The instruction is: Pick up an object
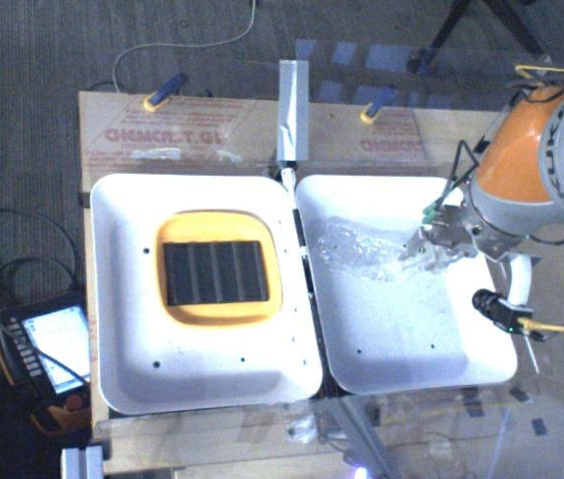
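Hand [439, 245] blurred over right bin [401, 357] beside crumpled clear plastic [361, 249], finger state unreadable

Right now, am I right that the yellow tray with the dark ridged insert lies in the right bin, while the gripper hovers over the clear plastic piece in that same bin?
Not quite: the camera view shows the yellow tray with its dark ridged insert in the left bin, not the right. The rest stands: the gripper hovers over the clear plastic piece in the right bin.
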Motion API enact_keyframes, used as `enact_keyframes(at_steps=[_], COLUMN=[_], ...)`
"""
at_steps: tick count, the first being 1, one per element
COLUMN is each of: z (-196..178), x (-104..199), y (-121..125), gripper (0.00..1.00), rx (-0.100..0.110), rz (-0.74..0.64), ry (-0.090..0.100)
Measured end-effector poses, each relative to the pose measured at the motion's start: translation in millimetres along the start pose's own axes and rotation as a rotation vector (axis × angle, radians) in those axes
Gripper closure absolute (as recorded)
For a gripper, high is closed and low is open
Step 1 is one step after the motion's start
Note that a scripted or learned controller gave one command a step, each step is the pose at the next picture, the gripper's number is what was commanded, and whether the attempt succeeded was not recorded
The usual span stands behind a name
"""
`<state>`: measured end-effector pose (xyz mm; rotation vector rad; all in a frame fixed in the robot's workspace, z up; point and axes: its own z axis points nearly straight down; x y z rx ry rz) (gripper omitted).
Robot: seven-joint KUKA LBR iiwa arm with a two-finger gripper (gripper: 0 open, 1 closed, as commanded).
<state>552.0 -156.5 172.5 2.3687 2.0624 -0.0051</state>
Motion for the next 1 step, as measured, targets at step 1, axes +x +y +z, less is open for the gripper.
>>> enact_keyframes(at_steps=[1], z=[-66.6], x=[87.5], y=[-31.4], gripper=[1.0], rx=[-0.009], rz=[-0.092], ry=[-0.005])
